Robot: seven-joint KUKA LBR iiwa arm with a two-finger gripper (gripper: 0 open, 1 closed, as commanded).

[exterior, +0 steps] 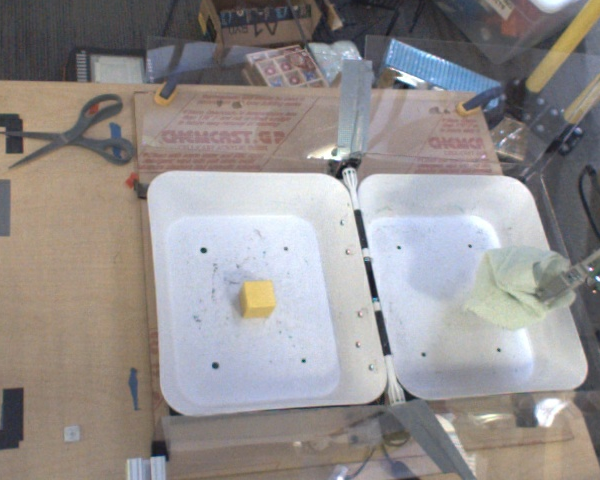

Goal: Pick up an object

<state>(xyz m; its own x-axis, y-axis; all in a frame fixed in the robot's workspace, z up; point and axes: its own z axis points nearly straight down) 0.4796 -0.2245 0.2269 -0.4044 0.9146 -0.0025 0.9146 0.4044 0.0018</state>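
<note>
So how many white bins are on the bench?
2. The left bin holds a yellow block; the right bin holds a pale green cloth. None look hidden.

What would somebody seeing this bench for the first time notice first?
Probably the small yellow block, alone near the middle of the left bin, since it is the brightest thing against the white. Next, the pale green cloth crumpled at the right side of the right bin, with the gripper right at its edge. Off to the far left, scissors lie on the wooden bench.
</note>
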